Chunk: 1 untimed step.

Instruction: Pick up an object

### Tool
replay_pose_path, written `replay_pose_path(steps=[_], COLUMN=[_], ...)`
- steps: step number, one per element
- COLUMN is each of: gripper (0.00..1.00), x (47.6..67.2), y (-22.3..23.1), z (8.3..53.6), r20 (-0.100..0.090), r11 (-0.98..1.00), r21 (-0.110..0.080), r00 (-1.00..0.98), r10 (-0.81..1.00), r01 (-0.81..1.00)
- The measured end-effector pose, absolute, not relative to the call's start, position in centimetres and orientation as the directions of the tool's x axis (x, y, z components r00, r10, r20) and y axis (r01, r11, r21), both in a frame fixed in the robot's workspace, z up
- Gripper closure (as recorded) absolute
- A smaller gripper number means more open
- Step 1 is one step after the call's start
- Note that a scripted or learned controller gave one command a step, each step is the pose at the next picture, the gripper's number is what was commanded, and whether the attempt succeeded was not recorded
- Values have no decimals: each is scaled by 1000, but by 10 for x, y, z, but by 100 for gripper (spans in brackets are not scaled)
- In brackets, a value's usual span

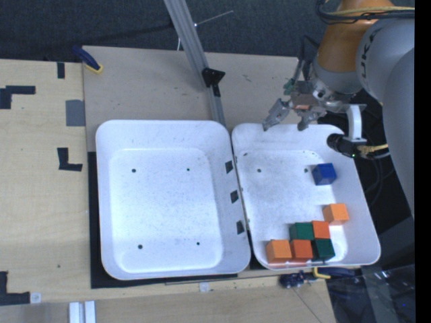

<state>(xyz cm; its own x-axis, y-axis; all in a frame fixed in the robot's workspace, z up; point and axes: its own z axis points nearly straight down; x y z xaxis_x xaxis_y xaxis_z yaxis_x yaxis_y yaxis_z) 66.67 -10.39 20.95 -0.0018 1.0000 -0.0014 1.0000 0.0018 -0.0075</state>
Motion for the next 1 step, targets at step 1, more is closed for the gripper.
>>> replay_pose_path(steps=[1], gripper=[0], x=[665], y=[-105], z=[166], r20=[-2], r11=[2], r21=[-6], r00=[-2], r10=[1000], r01=[1000])
